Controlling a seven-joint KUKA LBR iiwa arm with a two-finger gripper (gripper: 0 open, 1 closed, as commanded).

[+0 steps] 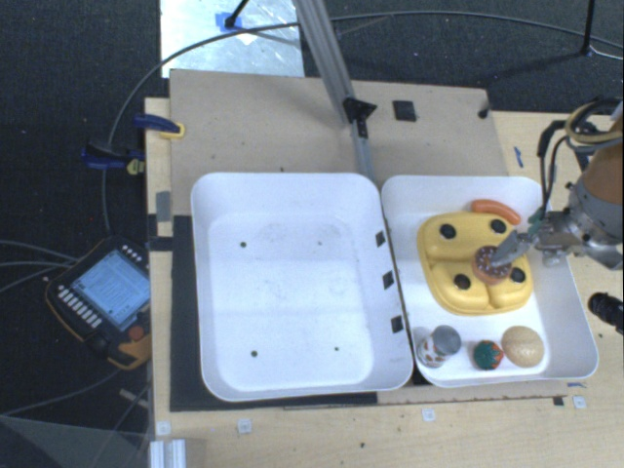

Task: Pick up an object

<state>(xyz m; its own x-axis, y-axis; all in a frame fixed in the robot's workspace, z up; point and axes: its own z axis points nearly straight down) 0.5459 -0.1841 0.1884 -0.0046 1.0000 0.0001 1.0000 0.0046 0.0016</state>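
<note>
The right bin (pixel 561 305) holds a large yellow moulded piece with black dots (pixel 458 252). An orange sausage-shaped item (pixel 495 209) lies at its far edge, and a small brown round thing (pixel 484 262) rests on its top. My gripper (pixel 501 253) reaches in from the right and its tip sits right at that brown thing, low over the yellow piece. Along the bin's near wall lie a grey and white object (pixel 439 344), a green and red ball (pixel 487 355) and a beige egg-shaped object (pixel 523 345).
The left bin (pixel 210 213) stands beside the right one, joined by black clips (pixel 388 279). A slanted metal pole (pixel 327 52) ends at the bins' far edge. A teach pendant (pixel 102 295) lies left of the bench. Cables (pixel 546 154) hang by the arm.
</note>
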